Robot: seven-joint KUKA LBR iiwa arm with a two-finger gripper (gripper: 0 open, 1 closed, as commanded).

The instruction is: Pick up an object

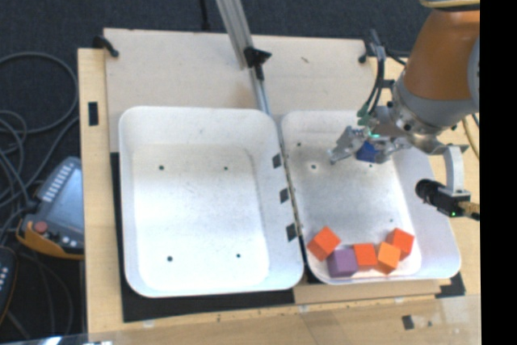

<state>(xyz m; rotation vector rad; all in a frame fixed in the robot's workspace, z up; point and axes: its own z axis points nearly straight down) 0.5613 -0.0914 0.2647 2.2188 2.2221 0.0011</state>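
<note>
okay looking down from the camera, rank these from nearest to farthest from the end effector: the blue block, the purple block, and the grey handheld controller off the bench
From the end effector:
1. Blue block, right beside it, at the right bin's far end.
2. Purple block, at the right bin's near edge among the orange blocks.
3. Grey handheld controller, off the bench at far left.

1. Two bins are set side by side on the bench (186,69): the left bin (202,198) and the right bin (355,198).
2. Five blocks (361,252) are clustered along the near edge of the right bin, touching or just beside one another.
3. The end effector (361,145) is positioned over the far part of the right bin, well apart from the blocks.
4. A slanted rail (234,12) is seen behind the bins.
</note>
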